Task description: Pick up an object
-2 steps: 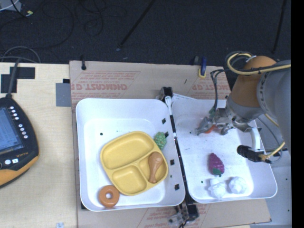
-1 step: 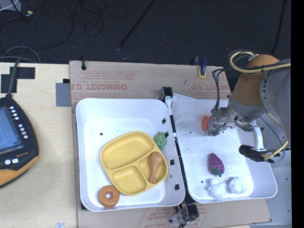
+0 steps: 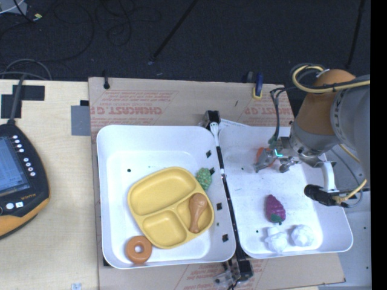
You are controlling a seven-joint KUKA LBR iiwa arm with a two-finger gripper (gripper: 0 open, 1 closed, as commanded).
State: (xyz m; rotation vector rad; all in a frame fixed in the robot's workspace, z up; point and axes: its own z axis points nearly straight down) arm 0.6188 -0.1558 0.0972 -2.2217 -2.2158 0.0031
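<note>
My gripper (image 3: 271,165) hangs low over the back of the right bin (image 3: 338,237), under the arm's orange band. Its two grey fingers (image 3: 259,167) stand spread apart, so it looks open, with nothing between them. A small red-orange object (image 3: 260,153) lies just beside the left finger, partly hidden by the gripper. A purple, berry-like object (image 3: 274,208) lies in the middle of the right bin, nearer the front than the gripper. Two white crumpled objects (image 3: 277,239) (image 3: 300,235) sit at the bin's front edge.
The left bin (image 3: 115,162) holds a yellow divided plate (image 3: 158,192) with a brown drumstick (image 3: 196,211) on it. A green lump (image 3: 204,177) lies by the plate's far corner and an orange donut (image 3: 138,249) at its front. A teach pendant (image 3: 15,174) lies far left.
</note>
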